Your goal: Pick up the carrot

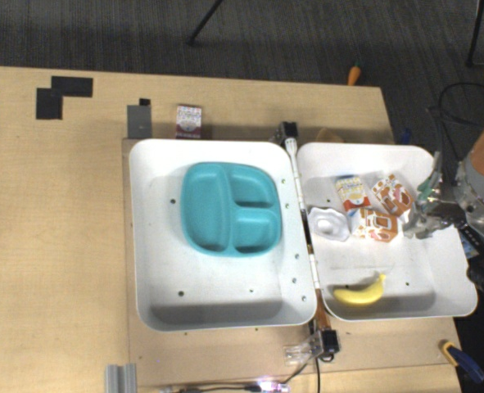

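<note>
Carrot (354, 74), if that small orange thing is it, is lying at the bench's far edge, outside both bins. My gripper (426, 217) is hanging beside three packets (378, 211); clenched or released, I cannot tell. One banana (359, 292) is lying nearby.

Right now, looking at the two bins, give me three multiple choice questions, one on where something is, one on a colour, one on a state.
1. Where does the banana lie?
A. On the divided plate
B. Near the front edge of the right bin
C. On the bench outside the bins

2. What colour is the divided plate in the left bin?
A. Teal
B. Red
C. Yellow

3. What state is the divided plate in?
A. Flipped upside down
B. Stacked with packets
C. Upright, nothing in its compartments

Answers: 1 B, the banana rests by the right bin's front wall. 2 A, it is teal against white. 3 C, its compartments face up, bare.
</note>
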